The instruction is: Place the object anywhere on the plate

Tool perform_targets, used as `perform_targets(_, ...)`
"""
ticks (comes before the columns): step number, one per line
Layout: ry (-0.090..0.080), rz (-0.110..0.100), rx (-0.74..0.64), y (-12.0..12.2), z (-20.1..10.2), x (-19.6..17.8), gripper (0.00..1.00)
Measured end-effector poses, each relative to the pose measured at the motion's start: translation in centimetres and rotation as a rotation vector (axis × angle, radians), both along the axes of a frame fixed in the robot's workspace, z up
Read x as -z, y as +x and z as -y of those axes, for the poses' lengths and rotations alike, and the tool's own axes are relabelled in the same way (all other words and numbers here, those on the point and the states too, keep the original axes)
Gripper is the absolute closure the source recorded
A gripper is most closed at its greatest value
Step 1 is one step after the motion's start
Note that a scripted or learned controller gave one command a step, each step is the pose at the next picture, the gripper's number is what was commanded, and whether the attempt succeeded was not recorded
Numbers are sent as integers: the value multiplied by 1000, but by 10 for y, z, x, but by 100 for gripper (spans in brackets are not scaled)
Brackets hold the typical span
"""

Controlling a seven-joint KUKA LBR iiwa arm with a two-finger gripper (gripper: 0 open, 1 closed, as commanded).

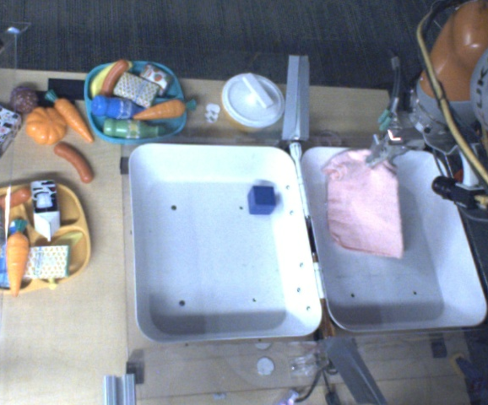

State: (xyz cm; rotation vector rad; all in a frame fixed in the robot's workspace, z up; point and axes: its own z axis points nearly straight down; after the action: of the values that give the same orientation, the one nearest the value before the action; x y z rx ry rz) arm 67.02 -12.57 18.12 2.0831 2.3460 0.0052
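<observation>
The gripper (pixel 385 144) sits over the far edge of the right bin (pixel 447 294), its fingers at the top corner of the pink cloth (pixel 364 202). They look close together and seem to pinch that corner, though the tips are too small and blurred to tell for certain. From the fingers the cloth runs down and toward the near side of the bin, lying mostly flat with a bunched upper edge.

The blue cube (pixel 262 198) lies well to the left of the fingers and a little nearer, in the left bin (pixel 193 294), toward its far right part — apart from the walls and untouched.

Farther left of the fingers, beyond the bins, stands a white lidded bowl (pixel 252 101). Past it is a blue basket (pixel 134 99) of toy food, and loose toy vegetables lie on the bench. A yellow tray (pixel 73 241) of toys sits at the far left.
</observation>
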Motion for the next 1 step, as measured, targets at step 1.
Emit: perform_targets(1, 0, 0, -7, 2, -2, -44, 100)
